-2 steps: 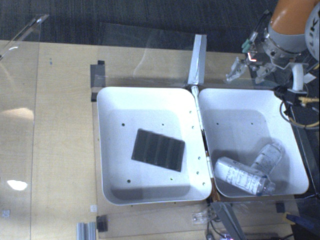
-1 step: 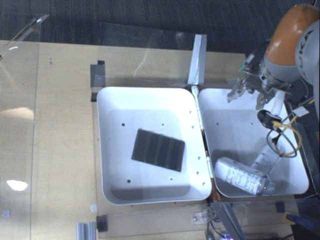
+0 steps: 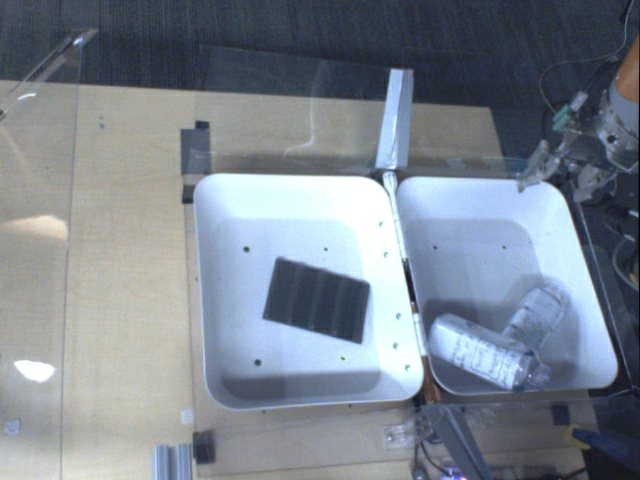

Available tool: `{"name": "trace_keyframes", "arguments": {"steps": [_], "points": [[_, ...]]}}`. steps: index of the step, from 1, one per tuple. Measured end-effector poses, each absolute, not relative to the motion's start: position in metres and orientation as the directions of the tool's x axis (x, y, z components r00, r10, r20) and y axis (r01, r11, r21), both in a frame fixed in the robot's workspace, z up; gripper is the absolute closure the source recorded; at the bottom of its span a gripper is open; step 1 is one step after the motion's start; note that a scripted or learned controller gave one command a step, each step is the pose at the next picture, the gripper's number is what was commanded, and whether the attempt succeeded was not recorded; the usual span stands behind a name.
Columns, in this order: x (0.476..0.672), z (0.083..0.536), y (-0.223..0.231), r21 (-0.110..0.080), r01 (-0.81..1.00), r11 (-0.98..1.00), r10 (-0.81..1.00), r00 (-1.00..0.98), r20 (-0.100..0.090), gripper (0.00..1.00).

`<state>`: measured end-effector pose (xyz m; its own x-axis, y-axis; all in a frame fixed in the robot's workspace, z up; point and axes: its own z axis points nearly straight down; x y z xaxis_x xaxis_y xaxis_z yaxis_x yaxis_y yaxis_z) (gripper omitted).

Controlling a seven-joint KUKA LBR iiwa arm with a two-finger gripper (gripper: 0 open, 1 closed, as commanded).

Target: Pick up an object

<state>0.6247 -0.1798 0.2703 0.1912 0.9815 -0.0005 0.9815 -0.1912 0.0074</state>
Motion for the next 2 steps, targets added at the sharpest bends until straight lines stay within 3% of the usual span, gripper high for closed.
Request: {"name": "trace_keyframes", "arguments": {"steps": [1,2], "points": [[0.616,0.198,-0.189,0.003,0.974,-0.229,0.974,0.229,0.0,0.0],[0.506,0.089,-0.162,0.011,0.985,-0.174,0.985,0.174,0.001,0.0]]}}
